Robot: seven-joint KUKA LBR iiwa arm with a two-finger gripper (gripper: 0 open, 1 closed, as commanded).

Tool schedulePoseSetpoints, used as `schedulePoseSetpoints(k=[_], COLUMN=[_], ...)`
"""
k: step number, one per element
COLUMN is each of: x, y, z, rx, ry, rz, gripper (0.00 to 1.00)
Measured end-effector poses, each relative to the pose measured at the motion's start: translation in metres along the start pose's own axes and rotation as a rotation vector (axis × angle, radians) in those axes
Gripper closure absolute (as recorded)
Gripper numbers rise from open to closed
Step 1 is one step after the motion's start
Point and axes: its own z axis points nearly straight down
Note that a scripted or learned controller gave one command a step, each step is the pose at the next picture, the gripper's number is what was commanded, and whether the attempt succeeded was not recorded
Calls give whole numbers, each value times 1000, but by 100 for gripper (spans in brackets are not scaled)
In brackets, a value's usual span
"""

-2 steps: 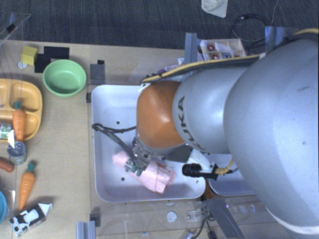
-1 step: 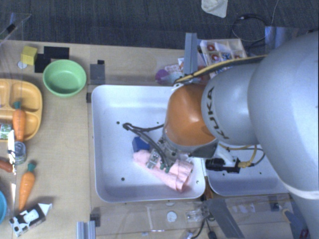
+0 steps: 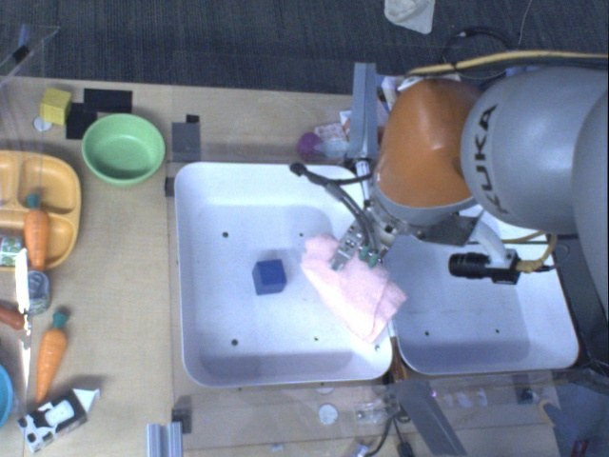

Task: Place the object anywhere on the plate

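Desk: pale wooden desk [image 3: 114,350] under a slanted overhead camera view, dark carpet beyond it, carrying two shallow white plastic bins side by side.
Left bin: the left white bin [image 3: 219,350] holds a small dark-blue cube [image 3: 269,275] near its middle and a pink, soft-looking flat piece [image 3: 357,288], possibly a cloth or a floppy plate, lying across the bin's right wall.
Right bin: the right white bin [image 3: 495,346] sits under the grey arm with the orange band [image 3: 428,146].
Tool: the tool [image 3: 359,248] is low over the upper edge of the pink piece; I cannot tell how its tips stand, nor that it has hold of anything.
Task object: my guess is the blue cube, resting on the bin floor just left of the pink piece, apart from it and from the tool.
Surroundings: green bowl [image 3: 122,148], yellow divided tray [image 3: 43,208] and toy carrots [image 3: 36,236] lie at the desk's left.
Progress: judged early; nothing sits on any plate, so pickup, carry and release all seem left.
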Motion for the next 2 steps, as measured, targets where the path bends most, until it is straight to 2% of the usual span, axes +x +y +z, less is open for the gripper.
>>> schedulePoseSetpoints(k=[1, 2], x=[21, 74], y=[37, 77], z=[57, 36], rx=[4, 0], ry=[4, 2], rz=[164, 145], gripper=[100, 100])
